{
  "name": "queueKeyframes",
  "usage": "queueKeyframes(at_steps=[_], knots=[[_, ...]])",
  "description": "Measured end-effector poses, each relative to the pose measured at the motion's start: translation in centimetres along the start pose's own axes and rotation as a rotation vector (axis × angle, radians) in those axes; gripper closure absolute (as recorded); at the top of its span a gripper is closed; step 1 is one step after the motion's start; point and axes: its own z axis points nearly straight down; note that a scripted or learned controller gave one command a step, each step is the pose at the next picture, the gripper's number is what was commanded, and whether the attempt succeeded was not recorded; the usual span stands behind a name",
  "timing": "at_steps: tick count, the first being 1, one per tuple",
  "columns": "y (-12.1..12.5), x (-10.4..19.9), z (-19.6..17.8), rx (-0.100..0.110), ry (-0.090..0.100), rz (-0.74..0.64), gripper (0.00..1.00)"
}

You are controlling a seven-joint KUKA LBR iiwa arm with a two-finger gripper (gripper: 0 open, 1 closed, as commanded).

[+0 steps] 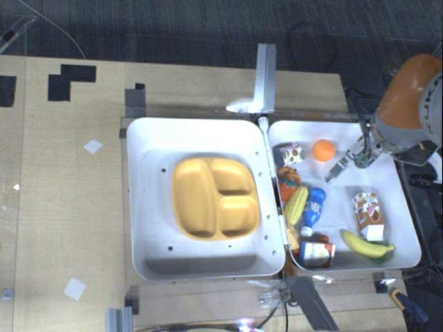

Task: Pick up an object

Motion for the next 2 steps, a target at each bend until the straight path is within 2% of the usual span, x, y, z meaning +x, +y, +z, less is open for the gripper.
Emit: queueKeyframes(at_steps=[1, 2], knots=[[7.4, 3.4, 1.3, 0.009, 0.006, -0.071, 0.0], [7.7, 3.1, 0.0, 0.0, -0.01, -0.081, 1.0]])
